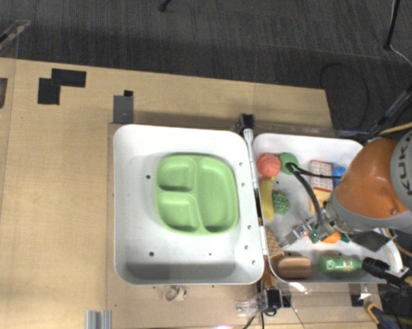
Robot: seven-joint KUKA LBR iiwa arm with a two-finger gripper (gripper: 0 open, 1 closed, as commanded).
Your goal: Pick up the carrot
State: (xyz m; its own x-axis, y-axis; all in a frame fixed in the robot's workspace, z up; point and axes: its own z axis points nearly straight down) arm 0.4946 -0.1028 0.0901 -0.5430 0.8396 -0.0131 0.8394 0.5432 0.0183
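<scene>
camera view | your claw (311,231) sits low in the right bin (343,141), and you cannot tell its state | the carrot (331,237) shows as an orange sliver touching the claw, above the green bottle (340,266) | green tray (194,193) lies in the left bin (130,191)

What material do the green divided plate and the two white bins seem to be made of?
The green three-compartment plate looks like moulded plastic with a matte finish: uniform colour, rounded ridges. The shallow white bins also look like plastic, smooth and slightly glossy, with soft highlights on rounded corners.
</scene>
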